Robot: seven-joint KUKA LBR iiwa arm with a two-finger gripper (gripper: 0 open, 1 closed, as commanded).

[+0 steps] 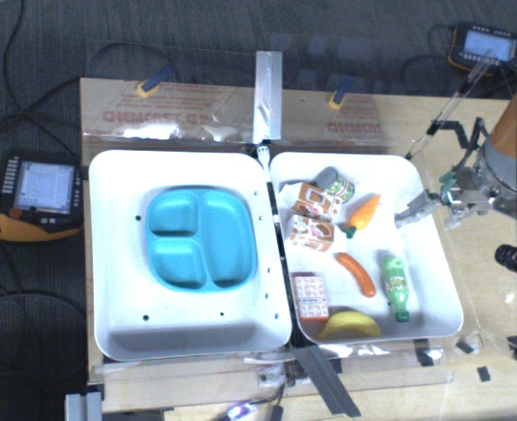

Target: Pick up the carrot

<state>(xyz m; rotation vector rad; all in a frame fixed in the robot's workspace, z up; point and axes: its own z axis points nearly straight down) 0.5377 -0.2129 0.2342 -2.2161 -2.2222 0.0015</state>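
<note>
Nearest, a curved banana [350, 324] lies against the right bin's [434, 235] front wall; a glossy green bottle [396, 286] and sausage [356, 273] lie behind. Farther back, the tapered orange carrot [362, 214] lies with open floor to its right. The hand [442, 202] hovers over the right rim; I cannot tell its state.

Light is even and fairly bright, seemingly from overhead, with a cool bluish cast. The two white bins [109, 235] come close to washing out, and their inner walls carry soft grey shadows. Glare streaks the clear plastic sheet [180, 128] at the bench's [469, 261] far edge. The picture is slightly soft overall; fine detail is smeared.
</note>
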